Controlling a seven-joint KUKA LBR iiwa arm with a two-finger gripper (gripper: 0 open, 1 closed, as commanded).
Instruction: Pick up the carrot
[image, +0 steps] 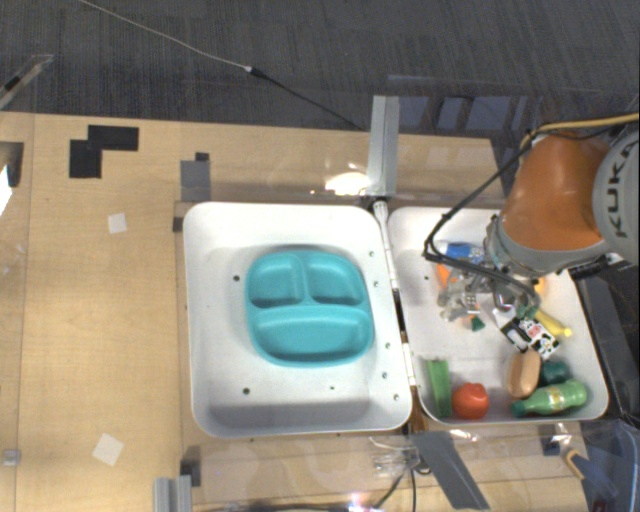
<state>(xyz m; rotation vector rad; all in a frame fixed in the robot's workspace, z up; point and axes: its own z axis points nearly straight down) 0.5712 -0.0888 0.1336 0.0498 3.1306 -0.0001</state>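
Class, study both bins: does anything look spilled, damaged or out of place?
Nothing stands out. The teal divided plate lies flat in the left bin; the toy foods sit loosely in the right bin beneath the gripper, none spilled onto the bench.

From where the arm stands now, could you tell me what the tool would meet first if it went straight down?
Probably the right bin's bare white floor; the tool hangs above it, though depth is unclear.

Divided plate (305, 318) in left bin (215, 400)
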